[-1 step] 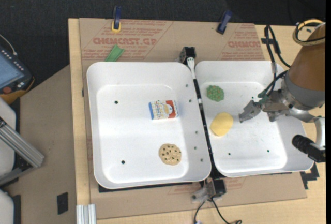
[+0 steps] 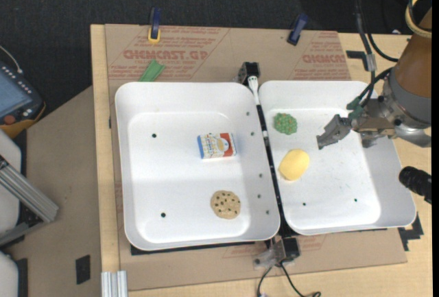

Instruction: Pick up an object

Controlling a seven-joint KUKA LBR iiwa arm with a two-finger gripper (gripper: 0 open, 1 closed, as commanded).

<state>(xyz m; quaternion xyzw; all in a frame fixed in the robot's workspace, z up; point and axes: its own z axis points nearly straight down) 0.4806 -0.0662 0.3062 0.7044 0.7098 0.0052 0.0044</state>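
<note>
Tool [image 2: 329, 136], jaw state unclear, hovers just right of yellow lemon [image 2: 294, 164]. Risk: rounded lemon rolls aside toward green broccoli [image 2: 285, 123] on descent.

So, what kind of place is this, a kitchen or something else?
Most likely a robotics lab bench, not a kitchen. Two white bins sit clamped on a cardboard sheet, a grey robot arm reaches over the right one, and the cookie and broccoli look like toy food.
</note>
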